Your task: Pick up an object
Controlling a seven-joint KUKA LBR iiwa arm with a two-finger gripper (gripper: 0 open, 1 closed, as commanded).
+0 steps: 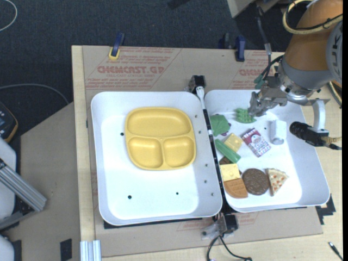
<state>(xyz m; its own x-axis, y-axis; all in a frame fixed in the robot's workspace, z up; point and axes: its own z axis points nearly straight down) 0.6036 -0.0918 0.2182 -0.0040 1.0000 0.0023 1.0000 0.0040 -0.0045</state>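
Partly cut off at the upper right of the frame, the grey arm [312,42] with its orange band reaches down into the right bin [304,192], and its bulk hides the far right corner of that bin. Its claw [255,109] hangs low at the upper middle of the bin, its tip just beside a small green leafy toy [242,113]; whether they touch is hard to make out, and I cannot tell how the claw is set, since it is small and dark against the wrist. Nothing can be seen gripped in it.

Below the claw lie the other toys: a bigger green leaf [219,124] by the bin's left wall, a pale yellow cube [234,142], a green strip [227,150], a red-and-white packet [256,142] and a small white piece [274,130]. Toward the lower edge sit a yellow cheese square [229,172], an orange-brown biscuit [235,187], a dark round cookie [256,181] and a pizza slice [277,180].

A yellow divided plate [160,136] rests in the left bin [147,208]. Both bins sit on the brown counter [87,145]
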